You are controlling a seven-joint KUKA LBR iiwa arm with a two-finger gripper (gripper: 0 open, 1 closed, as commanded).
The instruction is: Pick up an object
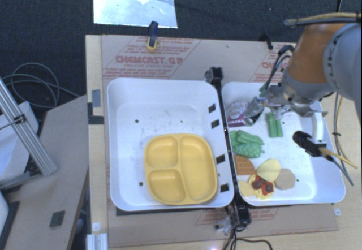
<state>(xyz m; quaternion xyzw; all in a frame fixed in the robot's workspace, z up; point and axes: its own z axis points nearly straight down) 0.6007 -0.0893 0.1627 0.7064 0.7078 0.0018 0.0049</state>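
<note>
the grey two-finger gripper [270, 104] hangs over the right white bin [328, 184], seemingly near a crumpled silvery wrapper [240, 110]; whether its claw is apart or together, i cannot tell.

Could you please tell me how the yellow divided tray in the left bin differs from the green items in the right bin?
The yellow tray is one large piece, far larger than the green stick or the bumpy green toy. The tray lies alone in the left bin; both green items lie among other small objects in the right bin. The tray has three compartments; the green items are solid shapes. All rest flat on a bin floor.
</note>
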